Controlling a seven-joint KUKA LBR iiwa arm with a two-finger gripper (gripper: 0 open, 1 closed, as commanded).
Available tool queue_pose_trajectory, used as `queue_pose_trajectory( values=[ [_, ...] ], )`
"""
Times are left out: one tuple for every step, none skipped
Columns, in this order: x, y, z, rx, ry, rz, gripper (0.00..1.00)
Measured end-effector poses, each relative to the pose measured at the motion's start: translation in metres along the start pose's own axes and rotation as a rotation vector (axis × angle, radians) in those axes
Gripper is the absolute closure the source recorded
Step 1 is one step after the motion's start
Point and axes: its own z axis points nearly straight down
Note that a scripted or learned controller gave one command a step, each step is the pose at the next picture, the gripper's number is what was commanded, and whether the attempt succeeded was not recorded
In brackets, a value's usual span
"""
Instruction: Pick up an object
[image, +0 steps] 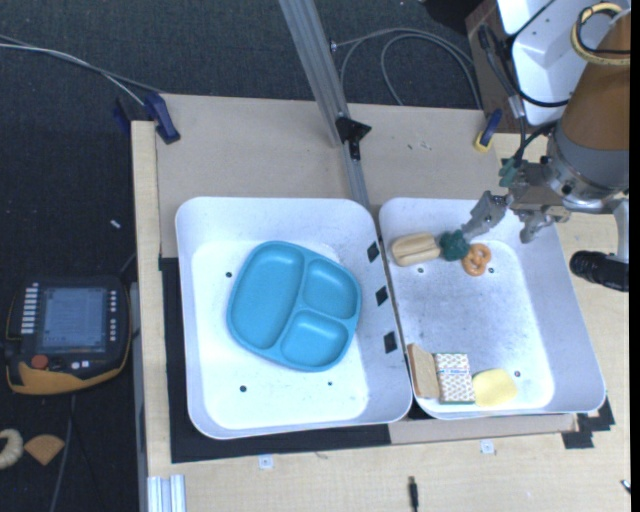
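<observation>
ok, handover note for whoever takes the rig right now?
Gripper: low over the back of the right bin, one finger by the small green item. No grasp visible.
Right bin, back: tan bun-shaped piece, the green item, an orange pretzel-like piece.
Right bin, front: a brown slab, a patterned packet, a yellow sponge-like block.
Left bin: blue divided plate.
Done: nothing lifted.
Left: pick up one object.
</observation>
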Motion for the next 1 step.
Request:
queue_pose_trajectory(
  values=[
    [0.0031,0.0079,0.0585,0.005,0.001,0.000,0.00]
  ],
)
